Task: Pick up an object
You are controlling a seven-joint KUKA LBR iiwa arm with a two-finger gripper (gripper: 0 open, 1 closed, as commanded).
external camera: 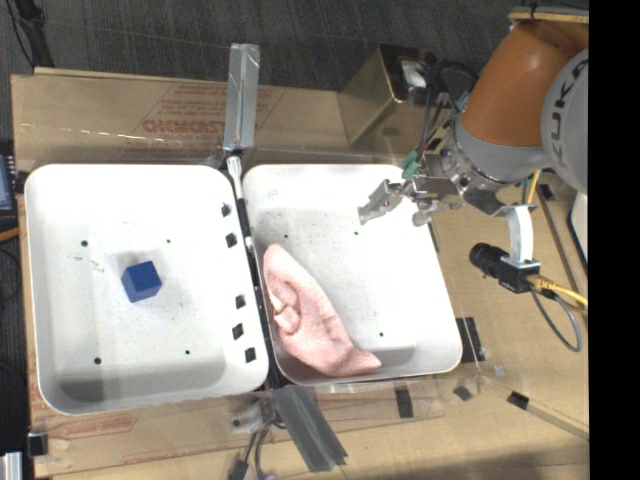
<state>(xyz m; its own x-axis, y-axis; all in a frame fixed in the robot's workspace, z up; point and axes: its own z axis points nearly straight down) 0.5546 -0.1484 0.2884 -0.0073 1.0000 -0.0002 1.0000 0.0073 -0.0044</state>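
A small blue cube [142, 280] rests on the floor of the left bin [60, 198], left of its middle. A floppy pink object [305, 315] lies in the right bin [400, 268] along its left wall, reaching to the front edge. My gripper [400, 208] hangs over the back right part of the right bin, well above and to the right of the pink object. Its fingers stand open with nothing between them.
A divider with black clips [240, 268] separates the two bins. A metal post [240, 98] stands behind the divider. A tan box [380, 93] and cables [555, 298] lie beyond the right bin's back and right side.
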